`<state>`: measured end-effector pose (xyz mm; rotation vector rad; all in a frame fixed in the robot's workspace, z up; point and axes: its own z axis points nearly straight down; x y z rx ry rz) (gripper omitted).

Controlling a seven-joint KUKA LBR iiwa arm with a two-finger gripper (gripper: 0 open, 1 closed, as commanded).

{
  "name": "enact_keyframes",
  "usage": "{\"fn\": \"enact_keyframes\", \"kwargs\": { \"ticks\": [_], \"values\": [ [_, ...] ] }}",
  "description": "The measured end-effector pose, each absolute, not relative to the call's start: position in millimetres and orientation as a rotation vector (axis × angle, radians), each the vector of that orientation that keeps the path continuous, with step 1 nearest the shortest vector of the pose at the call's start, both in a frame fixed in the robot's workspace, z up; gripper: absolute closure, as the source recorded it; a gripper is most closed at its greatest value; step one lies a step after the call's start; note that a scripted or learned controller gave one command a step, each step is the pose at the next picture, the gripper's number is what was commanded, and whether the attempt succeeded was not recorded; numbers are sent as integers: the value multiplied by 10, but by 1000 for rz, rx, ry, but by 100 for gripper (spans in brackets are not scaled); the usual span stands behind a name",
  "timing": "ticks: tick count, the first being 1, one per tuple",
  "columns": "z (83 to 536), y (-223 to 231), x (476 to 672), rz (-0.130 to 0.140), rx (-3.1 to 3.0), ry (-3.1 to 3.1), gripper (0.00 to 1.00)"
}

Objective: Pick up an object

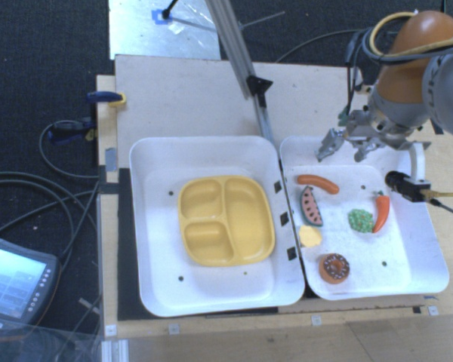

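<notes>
Sausage (318,183), likely light, rigid, slick plastic, lies in the right bin (430,266) near its rear edge. Grasp across its middle. Gripper (346,146) hovers behind it, fingers spread, holding nothing.

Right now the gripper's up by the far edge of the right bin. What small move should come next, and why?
Probably bring the gripper toward the camera and down over the sausage. Its fingers look open with nothing between them, and the sausage is the nearest item, lying apart from the watermelon slice below it.
</notes>
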<state>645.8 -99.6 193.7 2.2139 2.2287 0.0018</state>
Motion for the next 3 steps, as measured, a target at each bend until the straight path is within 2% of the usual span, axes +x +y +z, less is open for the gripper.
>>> {"fn": "enact_keyframes", "kwargs": {
  "ticks": [1,3],
  "values": [
    [1938,-996,6458,2,2214,2229,0],
    [1108,-981,6469,-3,2219,2226,0]
  ]
}}
